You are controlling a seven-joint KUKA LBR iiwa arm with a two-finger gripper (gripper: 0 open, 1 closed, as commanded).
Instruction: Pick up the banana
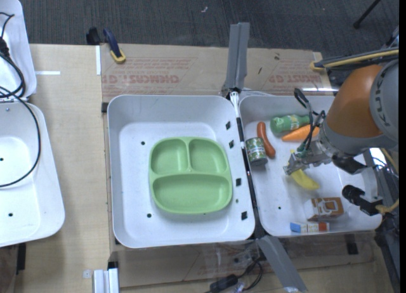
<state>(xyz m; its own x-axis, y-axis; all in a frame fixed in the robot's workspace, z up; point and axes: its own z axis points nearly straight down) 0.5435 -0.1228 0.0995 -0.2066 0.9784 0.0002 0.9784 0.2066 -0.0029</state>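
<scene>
The yellow banana [305, 181] lies in the right bin [276, 212], near its middle, pointing down to the right. My gripper [296, 162] hangs at the banana's upper left end, either touching it or just above it. The grey arm with its orange band [355, 104] reaches in from the right and hides the bin's far right side.
Also in the right bin are a green bottle [285, 122], a carrot [297, 135], a red sausage [266, 140], a small can [255, 150], a brown box [328, 207] and a small flat packet [309, 226]. The left bin [127, 177] holds a green divided plate [189, 175].
</scene>
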